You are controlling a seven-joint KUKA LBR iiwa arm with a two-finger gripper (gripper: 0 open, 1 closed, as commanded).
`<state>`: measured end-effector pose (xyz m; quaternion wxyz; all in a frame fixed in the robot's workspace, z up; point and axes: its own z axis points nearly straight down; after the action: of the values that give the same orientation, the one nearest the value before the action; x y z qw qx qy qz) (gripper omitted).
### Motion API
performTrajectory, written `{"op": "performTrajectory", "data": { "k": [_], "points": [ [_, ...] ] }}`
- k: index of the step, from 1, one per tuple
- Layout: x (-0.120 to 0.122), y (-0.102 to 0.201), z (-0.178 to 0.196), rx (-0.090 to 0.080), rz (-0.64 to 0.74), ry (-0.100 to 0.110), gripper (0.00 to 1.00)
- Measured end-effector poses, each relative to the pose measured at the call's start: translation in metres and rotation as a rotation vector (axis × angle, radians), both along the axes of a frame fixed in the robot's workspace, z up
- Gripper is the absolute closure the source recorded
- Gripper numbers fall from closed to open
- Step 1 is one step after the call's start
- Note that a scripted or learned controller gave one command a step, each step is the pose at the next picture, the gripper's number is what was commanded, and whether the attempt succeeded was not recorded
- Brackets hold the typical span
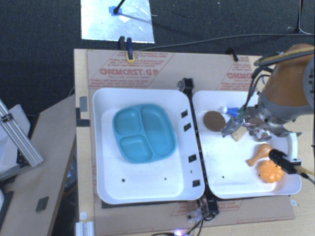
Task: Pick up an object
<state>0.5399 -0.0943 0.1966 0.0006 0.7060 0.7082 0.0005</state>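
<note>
In the right bin [231,181] my gripper [237,128] hangs low over the upper middle part. A small tan piece [238,135] lies right under it, partly covered. A brown round disc [213,121] lies just to the gripper's left. A small blue and white object [229,110] sits just behind it. Toward the front right lie a tan drumstick-shaped toy [260,154] and an orange ball-like fruit [270,172]. I see nothing clearly held between the fingers.
The left bin [106,181] holds a blue divided plate [144,132]. A black hinge strip [195,146] runs between the two bins. The arm's orange and grey body [290,90] looms over the right bin's far right corner.
</note>
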Motion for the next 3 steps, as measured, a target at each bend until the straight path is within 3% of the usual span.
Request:
{"op": "performTrajectory", "data": {
  "k": [2,3],
  "points": [
    [-0.006,0.003,-0.111,0.001,-0.002,0.002,0.00],
    [-0.005,0.003,-0.099,0.000,-0.002,-0.001,1.00]
  ]
}}
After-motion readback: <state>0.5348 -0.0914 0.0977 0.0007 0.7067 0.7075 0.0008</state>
